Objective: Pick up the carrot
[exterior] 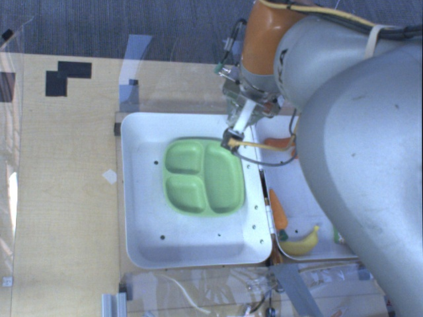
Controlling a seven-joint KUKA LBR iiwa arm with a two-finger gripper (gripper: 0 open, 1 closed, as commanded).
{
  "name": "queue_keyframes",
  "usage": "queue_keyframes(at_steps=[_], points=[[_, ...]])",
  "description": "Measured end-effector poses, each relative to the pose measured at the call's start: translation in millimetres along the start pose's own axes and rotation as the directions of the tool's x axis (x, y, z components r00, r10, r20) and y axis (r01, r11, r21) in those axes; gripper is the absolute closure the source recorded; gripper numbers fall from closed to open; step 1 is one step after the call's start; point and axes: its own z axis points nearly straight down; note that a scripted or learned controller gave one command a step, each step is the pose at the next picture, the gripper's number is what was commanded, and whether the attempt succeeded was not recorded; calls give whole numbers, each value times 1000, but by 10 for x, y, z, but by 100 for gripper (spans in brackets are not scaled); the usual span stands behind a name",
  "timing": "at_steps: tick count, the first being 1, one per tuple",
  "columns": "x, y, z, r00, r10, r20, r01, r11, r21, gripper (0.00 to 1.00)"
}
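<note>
Carrot (pixel 277 211) lies along left wall of right bin (pixel 291 253), just above banana (pixel 301 242) at front edge. Gripper (pixel 232 140) hangs over left bin (pixel 139 190), at back right corner of green tray (pixel 203 176); finger state unclear.

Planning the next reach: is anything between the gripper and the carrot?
The gripper hangs over the left bin's right edge. The carrot lies in the right bin, beside the banana; nothing visible lies between them except the bin walls.
</note>
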Motion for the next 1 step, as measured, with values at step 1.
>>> queue_keyframes(at_steps=[1], points=[[-340, 191, 50, 899, 438, 1, -438, 899, 1, 100]])
